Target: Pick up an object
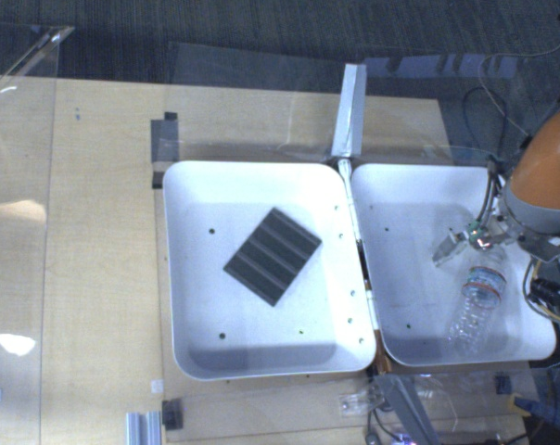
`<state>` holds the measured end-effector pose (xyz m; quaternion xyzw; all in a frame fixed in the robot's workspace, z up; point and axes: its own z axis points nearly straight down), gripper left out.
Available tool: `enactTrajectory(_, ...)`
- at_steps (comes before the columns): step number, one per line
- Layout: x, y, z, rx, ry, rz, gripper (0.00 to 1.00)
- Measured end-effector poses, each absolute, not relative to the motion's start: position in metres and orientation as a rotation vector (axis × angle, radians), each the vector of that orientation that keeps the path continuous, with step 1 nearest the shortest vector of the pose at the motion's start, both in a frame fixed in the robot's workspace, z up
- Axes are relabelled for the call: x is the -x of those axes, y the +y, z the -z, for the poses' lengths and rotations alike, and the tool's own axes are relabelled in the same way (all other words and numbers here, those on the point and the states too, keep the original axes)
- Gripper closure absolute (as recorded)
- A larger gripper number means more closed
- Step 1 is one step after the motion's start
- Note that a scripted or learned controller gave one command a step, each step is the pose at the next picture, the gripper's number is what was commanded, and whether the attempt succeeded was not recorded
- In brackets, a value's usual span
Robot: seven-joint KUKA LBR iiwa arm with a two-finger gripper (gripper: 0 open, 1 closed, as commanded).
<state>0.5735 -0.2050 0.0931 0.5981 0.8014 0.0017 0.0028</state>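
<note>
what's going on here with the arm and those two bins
A grey robot arm with an orange band reaches in from the right over the right bin. Its gripper hovers just above a clear plastic bottle lying in that bin, and nothing is visibly held. The left bin holds a dark ridged rectangular block, untouched.
</note>
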Motion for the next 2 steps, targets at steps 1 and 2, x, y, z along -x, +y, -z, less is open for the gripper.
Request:
enactTrajectory(1,-0.529,-0.206,-0.089,-1.851,2.523,-0.009,0.00)
enactTrajectory(2,-0.509,-0.206,-0.090,-1.839,2.528,-0.010,0.00)
